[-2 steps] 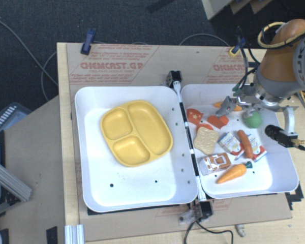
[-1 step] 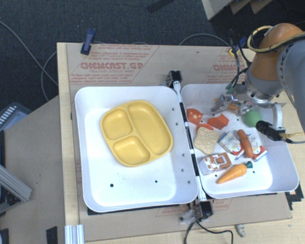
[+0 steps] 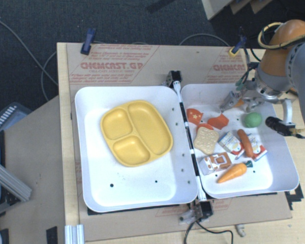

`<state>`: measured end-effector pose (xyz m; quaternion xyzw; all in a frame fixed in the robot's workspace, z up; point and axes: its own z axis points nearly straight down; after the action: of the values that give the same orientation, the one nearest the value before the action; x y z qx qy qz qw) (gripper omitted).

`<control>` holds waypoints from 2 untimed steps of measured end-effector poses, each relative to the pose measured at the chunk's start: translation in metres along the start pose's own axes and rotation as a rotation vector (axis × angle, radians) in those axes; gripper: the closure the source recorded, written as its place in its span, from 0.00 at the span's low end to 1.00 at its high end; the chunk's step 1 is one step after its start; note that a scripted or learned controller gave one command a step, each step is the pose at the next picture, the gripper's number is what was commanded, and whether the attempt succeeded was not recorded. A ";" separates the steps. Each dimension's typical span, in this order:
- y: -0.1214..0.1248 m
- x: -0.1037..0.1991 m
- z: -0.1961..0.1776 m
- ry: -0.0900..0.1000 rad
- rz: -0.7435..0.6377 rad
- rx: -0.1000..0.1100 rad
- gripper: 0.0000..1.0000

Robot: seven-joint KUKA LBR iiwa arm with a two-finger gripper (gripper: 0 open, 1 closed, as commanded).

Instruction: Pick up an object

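The likeliest target, judged from where the end effector (image 3: 240,101) hovers, is the green ball (image 3: 252,119) near the back of the right bin (image 3: 287,174), just below and to the right of the fingertips. It is round, so it has no long axis and points nowhere; any approach angle serves equally. The end effector's fingers look spread, with nothing between them, though they are small and partly blurred.

Close by lie the other toys. Two orange-red wedge pieces (image 3: 194,116) sit left of the ball. A slice of toast (image 3: 206,140) lies below them. A sausage (image 3: 245,142) runs lengthwise toward the front right, resting on a small printed packet (image 3: 230,143). A carrot (image 3: 232,172) near the front has its long axis running left to right and its green top (image 3: 248,163) toward the right. A small carton (image 3: 216,161) lies just left of it.

The risks, as I judge them: the ball could roll away from a slightly off-centre pinch, or squirt out as the fingers close. The clutter could also yield two things at once or a nudged neighbour.

The left bin (image 3: 91,187) holds a yellow divided plate (image 3: 136,132), well apart. Both bins rest on the counter (image 3: 71,65).
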<state>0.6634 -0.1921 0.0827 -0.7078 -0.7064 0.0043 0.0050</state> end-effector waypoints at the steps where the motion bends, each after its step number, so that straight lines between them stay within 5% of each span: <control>1: 0.003 -0.020 -0.001 0.008 -0.004 -0.005 0.00; 2: 0.003 -0.024 -0.014 -0.003 -0.002 -0.010 1.00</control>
<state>0.6663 -0.2164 0.0961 -0.7070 -0.7072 0.0017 0.0005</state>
